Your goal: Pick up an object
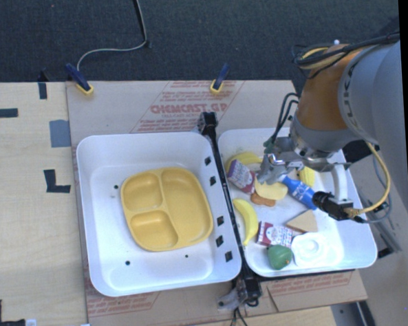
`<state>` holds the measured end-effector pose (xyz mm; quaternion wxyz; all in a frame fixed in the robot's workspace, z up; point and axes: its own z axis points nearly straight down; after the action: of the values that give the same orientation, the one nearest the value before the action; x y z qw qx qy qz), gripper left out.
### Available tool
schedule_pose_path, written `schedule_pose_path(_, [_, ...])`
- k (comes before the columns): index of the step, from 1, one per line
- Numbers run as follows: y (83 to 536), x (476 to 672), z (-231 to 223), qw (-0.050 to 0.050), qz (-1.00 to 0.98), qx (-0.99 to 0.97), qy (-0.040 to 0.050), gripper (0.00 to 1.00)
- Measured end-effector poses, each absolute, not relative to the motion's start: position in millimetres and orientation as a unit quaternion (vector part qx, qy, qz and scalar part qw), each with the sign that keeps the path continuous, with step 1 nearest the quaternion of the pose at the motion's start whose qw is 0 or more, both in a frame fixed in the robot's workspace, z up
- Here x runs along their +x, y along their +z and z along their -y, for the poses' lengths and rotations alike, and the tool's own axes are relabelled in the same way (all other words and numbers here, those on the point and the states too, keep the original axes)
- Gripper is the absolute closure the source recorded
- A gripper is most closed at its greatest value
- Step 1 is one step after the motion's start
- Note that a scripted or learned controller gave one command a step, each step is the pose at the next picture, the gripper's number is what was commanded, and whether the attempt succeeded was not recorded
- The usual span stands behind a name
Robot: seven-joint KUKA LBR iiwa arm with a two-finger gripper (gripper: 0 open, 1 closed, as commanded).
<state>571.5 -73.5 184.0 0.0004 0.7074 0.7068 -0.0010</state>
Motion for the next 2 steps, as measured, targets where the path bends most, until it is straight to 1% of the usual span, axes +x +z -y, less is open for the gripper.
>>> schedule_pose_path(1, [184.0, 571.5, 73.1, 0.0, -0.707, 0.707, -0.0011, 0.0])
schedule_pose_path(2, [86.5, 599.4, 118.9, 0.002, -0.707, 0.707, 0.0004, 0.0])
